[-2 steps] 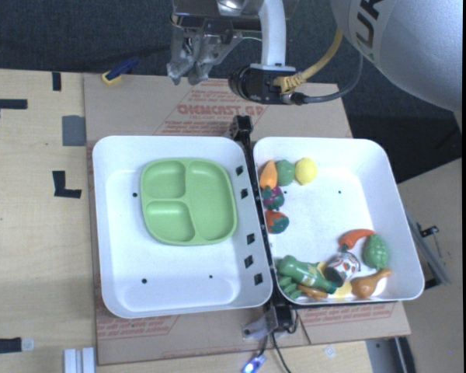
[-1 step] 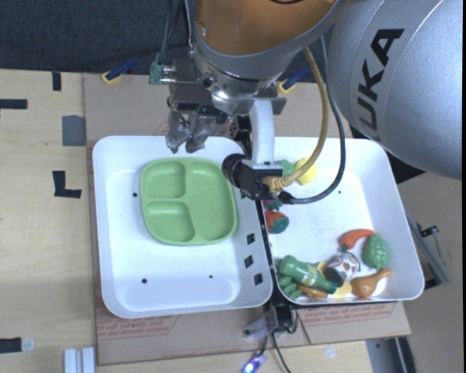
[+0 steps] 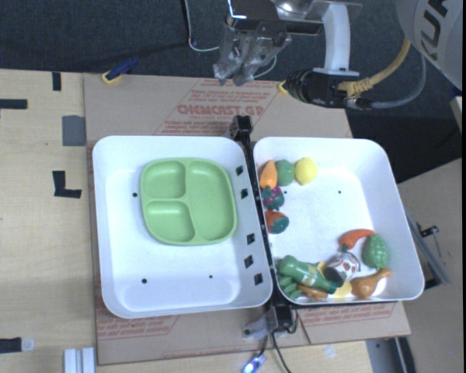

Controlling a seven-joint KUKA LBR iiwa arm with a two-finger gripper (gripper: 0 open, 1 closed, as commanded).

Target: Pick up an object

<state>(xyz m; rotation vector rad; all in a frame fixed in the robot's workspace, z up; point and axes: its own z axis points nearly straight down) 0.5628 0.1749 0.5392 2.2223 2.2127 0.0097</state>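
Your toy foods (image 3: 326, 266) lie in the right bin (image 3: 377, 162), clustered along its left wall and near corner. The left bin (image 3: 113, 208) holds a green divided plate (image 3: 189, 201). Both sit on cardboard (image 3: 202, 107) over the wooden bench (image 3: 23, 208). The gripper (image 3: 241, 62) hangs beyond the bins; whether its fingers are parted, you cannot tell.

Wooden bench (image 3: 31, 231), cardboard sheet (image 3: 163, 107), dark carpet (image 3: 78, 14) behind.

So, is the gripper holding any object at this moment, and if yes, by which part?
Nothing is held. The gripper is above the cardboard behind the bins, with nothing between its fingers. The toys lie in the right bin.
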